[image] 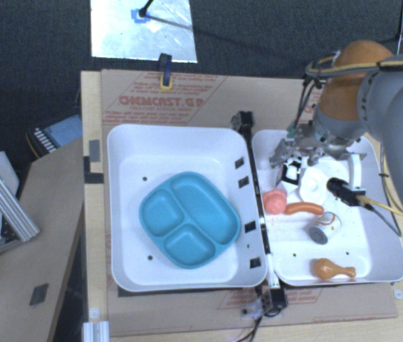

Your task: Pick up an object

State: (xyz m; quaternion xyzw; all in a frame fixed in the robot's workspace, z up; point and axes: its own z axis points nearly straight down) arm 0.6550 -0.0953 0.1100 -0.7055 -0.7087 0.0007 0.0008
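Camera view: hand (295,164) low in the right bin (386,262), grip state cannot be told. Just below it: pink ball (275,201), orange sausage (303,208). Further below: grey cylinder (318,234), drumstick (333,268). Risk: crowded items get nudged, causing an empty close.

Arm (394,98) cut off at right edge; far corner of right bin (372,262) behind it.
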